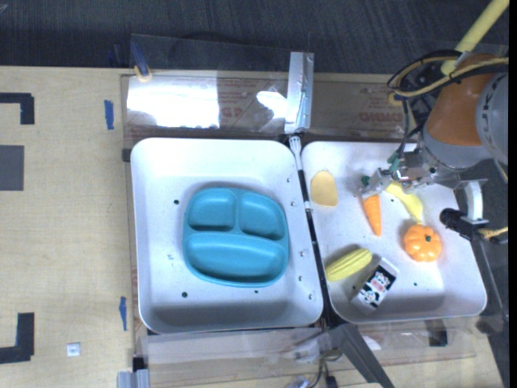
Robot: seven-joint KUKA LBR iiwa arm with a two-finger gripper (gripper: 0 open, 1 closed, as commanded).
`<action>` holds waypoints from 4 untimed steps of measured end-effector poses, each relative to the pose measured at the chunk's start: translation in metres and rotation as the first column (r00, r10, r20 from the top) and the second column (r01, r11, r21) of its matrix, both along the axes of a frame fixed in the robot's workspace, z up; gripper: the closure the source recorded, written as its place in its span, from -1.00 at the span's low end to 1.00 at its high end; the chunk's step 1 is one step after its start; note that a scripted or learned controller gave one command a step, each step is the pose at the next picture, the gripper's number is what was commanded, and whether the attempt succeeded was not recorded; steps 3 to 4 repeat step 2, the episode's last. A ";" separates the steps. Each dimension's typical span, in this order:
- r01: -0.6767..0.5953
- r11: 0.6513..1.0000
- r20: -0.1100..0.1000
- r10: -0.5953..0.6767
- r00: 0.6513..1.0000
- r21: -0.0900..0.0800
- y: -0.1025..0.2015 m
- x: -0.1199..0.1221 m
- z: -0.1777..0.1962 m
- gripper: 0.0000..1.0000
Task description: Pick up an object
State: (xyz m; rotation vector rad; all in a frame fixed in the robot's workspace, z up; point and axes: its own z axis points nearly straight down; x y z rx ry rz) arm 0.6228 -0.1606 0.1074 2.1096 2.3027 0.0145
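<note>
1. The hand (386, 180) hangs low over the far part of the right bin (468, 297), just above the leafy top of a toy carrot (372, 213); whether it is open or closed cannot be told from this angle.
2. The carrot lies almost directly beneath the hand, its long axis running from the green top at the far end to the tip at the near end.
3. A yellow banana (408, 202) lies just beside the carrot on the arm's side, crowding any grasp there.
4. A toy pumpkin (422, 242), corn cob (348, 263) and black-and-white carton (375, 285) sit nearer the camera.
5. A blue divided plate (236, 234) sits in the left bin (153, 168).
</note>
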 end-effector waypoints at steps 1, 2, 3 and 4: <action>0.000 1.000 0.000 0.000 1.000 0.000 0.000 0.001 0.008 1.00; 0.094 0.996 -0.015 -0.094 0.995 0.006 0.032 0.001 0.101 1.00; 0.094 0.996 -0.015 -0.094 0.995 0.006 0.032 0.001 0.101 1.00; 0.094 0.996 -0.015 -0.094 0.995 0.006 0.032 0.001 0.101 1.00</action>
